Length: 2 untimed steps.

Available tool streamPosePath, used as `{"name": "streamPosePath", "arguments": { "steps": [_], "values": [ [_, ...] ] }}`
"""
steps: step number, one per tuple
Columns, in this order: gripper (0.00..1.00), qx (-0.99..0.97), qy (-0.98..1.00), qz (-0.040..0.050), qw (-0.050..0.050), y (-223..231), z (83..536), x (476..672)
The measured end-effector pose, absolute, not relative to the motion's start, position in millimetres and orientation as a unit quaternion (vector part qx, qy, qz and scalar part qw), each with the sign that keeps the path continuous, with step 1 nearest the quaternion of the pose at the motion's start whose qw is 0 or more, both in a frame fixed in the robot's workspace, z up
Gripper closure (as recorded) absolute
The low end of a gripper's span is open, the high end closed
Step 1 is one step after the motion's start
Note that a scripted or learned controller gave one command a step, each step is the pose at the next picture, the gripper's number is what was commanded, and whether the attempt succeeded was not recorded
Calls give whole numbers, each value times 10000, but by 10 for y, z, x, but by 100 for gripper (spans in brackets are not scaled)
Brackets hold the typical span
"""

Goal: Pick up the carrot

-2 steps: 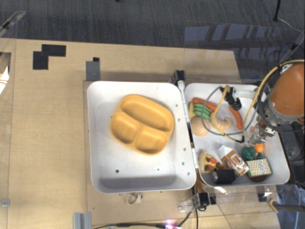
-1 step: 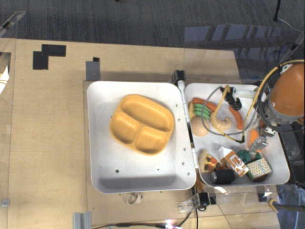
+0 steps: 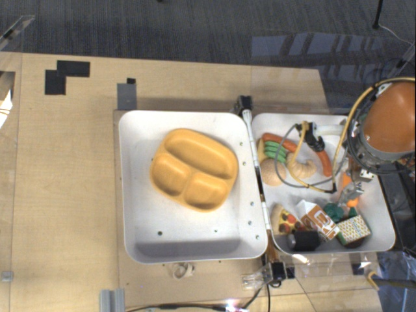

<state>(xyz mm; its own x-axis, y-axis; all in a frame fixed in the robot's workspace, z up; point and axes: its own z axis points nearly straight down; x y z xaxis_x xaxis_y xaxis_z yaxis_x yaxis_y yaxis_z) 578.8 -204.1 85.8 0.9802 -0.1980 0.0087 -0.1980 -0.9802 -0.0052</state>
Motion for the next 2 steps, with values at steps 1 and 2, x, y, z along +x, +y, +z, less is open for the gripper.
{"name": "streamPosePath", "arguments": {
  "steps": [1,2],
  "values": [
    [0,-9871,1599,-34,18,-2055,856,6054],
    [0,-9930,1181,-30,28,-2051,857,5569]
  ]
}}
